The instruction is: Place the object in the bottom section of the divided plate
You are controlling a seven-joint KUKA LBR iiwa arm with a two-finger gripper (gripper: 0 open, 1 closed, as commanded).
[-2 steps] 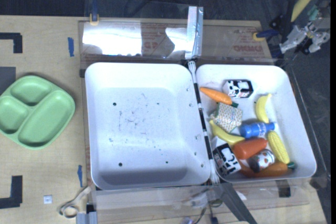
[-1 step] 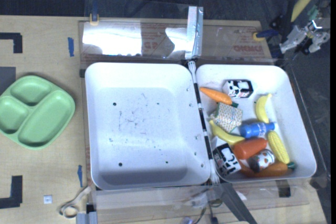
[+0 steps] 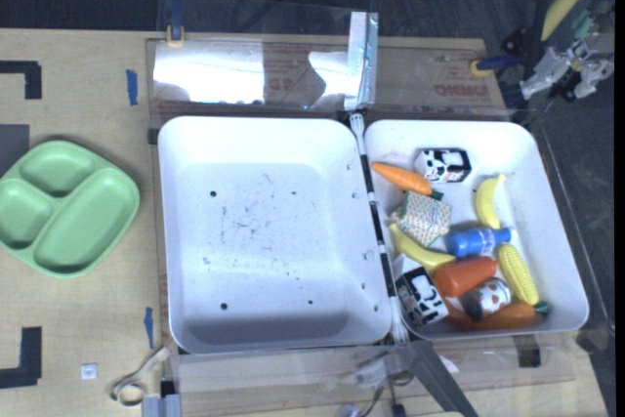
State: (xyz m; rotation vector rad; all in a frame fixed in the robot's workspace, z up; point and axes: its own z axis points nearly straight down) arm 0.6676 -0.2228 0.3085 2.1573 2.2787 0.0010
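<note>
The wooden bench (image 3: 78, 93) carries two shallow white bins side by side. The left bin (image 3: 264, 210) is the larger and shows faint scuff marks on its floor. The right bin (image 3: 553, 181) touches it along a shared edge. A clear panel (image 3: 254, 63) stands behind the left bin.

The green divided plate (image 3: 61, 206) lies flat on the bench, left of the left bin and apart from it. Its bottom section (image 3: 90, 222) is the big lobe on the near right side; two smaller sections sit above and to the left.

The gripper (image 3: 566, 73) is off the upper right corner of the right bin, outside both bins. It is too small and cluttered to tell whether the claw is wide or narrow, and no object is seen in it.

The toy objects (image 3: 459, 239) all lie heaped in the right bin, well apart from the plate; which one is the task's cannot be told. They are:
- a corn cob (image 3: 518, 273)
- a carrot (image 3: 400, 177)
- a banana (image 3: 487, 200)
- a second banana (image 3: 420, 249)
- an orange-red piece (image 3: 464, 275)
- a blue bottle (image 3: 477, 239)
- a checked pouch (image 3: 423, 218)
- a black-and-white item (image 3: 442, 165) near the far wall
- another black-and-white item (image 3: 422, 296) against the near left wall
</note>
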